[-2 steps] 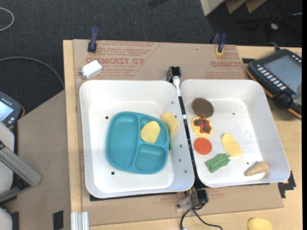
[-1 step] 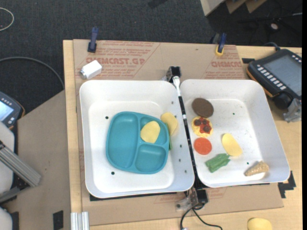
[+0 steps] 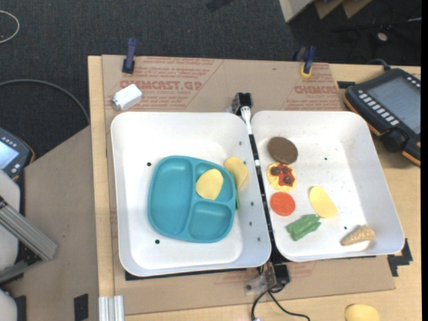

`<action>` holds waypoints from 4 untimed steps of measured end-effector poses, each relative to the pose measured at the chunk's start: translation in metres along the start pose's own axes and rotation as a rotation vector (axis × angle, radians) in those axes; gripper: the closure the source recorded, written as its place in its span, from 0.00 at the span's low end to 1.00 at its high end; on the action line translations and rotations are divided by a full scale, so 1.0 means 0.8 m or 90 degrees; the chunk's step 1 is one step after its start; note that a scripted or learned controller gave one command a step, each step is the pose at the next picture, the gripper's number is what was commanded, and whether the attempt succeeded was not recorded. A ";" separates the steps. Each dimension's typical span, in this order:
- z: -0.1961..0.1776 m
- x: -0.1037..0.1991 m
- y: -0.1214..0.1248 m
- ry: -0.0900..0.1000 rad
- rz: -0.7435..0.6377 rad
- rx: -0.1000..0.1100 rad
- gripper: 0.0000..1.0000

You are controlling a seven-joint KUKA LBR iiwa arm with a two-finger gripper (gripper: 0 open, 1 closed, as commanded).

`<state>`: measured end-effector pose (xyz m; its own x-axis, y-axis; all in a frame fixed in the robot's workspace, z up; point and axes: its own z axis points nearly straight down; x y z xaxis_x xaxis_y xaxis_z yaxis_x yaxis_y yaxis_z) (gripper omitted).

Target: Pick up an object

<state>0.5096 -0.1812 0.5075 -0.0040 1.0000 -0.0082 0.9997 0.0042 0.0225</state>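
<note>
1. A teal divided plate (image 3: 182,202) is lying flat in the left bin (image 3: 134,152), with a yellow piece (image 3: 209,184) resting in its upper right compartment.
2. A second yellow piece (image 3: 237,171) is lying just beside the plate's upper right rim, near the divide between the bins.
3. In the right bin (image 3: 348,139), a brown round patty (image 3: 283,150) is sitting near the top left.
4. Just below it a small pizza slice (image 3: 281,175) is lying flat, with a red disc (image 3: 282,204) below that.
5. A yellow wedge (image 3: 323,202) is lying right of the disc, a green vegetable (image 3: 303,227) below them, and a tan wedge (image 3: 358,235) near the lower right corner.
</note>
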 end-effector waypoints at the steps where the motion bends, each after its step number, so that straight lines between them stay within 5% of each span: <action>1: 0.120 -0.030 -0.041 0.006 0.005 0.020 1.00; 2: 0.178 -0.053 -0.043 0.006 0.004 0.017 1.00; 3: -0.047 0.030 0.009 0.002 -0.003 0.000 1.00; 4: 0.072 0.013 -0.034 0.006 0.005 0.020 1.00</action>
<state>0.4838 -0.1715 0.4491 0.0038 1.0000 0.0020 1.0000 -0.0038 -0.0089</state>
